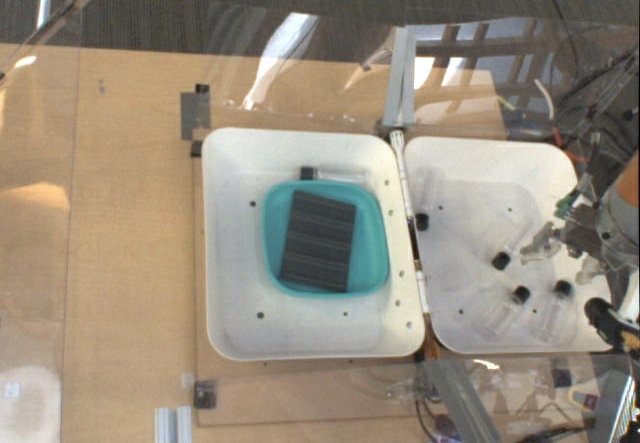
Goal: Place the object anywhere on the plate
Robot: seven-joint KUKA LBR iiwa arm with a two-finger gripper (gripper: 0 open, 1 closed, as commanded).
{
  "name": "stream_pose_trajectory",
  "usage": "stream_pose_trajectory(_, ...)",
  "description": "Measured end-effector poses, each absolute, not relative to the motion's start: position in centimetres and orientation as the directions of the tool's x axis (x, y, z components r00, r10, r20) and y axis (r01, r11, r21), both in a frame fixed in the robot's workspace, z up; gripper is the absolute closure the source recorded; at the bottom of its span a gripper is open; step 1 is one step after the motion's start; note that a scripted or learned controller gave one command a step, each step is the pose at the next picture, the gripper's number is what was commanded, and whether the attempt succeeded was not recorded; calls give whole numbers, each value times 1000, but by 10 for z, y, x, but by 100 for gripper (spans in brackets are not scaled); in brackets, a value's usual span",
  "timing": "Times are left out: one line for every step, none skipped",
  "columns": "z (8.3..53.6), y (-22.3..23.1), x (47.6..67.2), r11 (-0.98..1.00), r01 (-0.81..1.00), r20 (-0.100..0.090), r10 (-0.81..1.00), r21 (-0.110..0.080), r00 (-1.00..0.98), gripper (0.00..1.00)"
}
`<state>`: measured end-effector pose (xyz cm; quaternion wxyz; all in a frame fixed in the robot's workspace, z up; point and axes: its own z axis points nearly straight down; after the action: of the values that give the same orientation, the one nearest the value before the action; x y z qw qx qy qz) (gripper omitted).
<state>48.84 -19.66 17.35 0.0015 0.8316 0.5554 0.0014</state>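
A: Where is the hand?

B: At the right edge of the frame, low over the right bin. The arm comes in from the right; a sliver of its orange band shows at the frame edge. Pale metal parts reach left from the wrist, over the bin's right part.

A: How far open is it, and does it grip anything?

B: I cannot tell. The parts there are small and mixed with cables, so the opening is unclear, and nothing can be seen held there.

A: What lies near it?

B: Several small clear vials with black caps, scattered on the right bin's floor, left of and below the hand.

A: And the object?

B: A dark ribbed block, rectangular, lies flat on the teal plate in the middle of the left bin, well apart from the hand. Its long axis runs roughly from top to bottom of the frame, the top end tipped slightly to the right. The plate's rim shows on all sides of it.

A: The surroundings?

B: Both bins sit side by side on the wooden desk.
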Motion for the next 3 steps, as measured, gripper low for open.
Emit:
stream_pose_trajectory(326, -195, 490, -457, 890, 1, 890, 11, 457, 0)
stream_pose_trajectory(437, -193, 490, -675, 737, 4, 737, 15, 675, 0)
stream_pose_trajectory(436, -189, 489, -961, 276, 9, 276, 10, 961, 0)
